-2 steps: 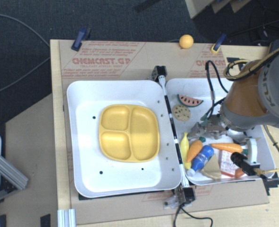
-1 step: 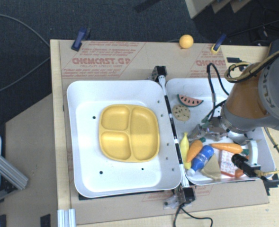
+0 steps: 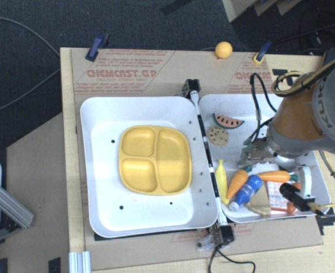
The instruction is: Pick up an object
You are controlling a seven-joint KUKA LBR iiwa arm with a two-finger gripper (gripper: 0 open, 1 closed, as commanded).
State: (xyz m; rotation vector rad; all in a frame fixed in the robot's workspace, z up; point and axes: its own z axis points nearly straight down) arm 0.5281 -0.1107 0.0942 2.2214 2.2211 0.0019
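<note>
Grey arm (image 3: 304,124) low over right bin's (image 3: 235,102) toy food.

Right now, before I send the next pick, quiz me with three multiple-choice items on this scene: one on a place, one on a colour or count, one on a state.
1. Where does the yellow plate lie?
A. In the left bin
B. In the right bin
C. On the bare bench

2. How many compartments does that plate have?
A. Two
B. Three
C. Five

3. How does the blue bottle rest?
A. Standing upright
B. Lying on its side
C. Stuck on the bin wall

Answers: 1 A, the plate sits mid-floor of the left bin. 2 B, two ridges split it into three wells. 3 B, it lies slanted on the right bin floor beside the carrot.
</note>
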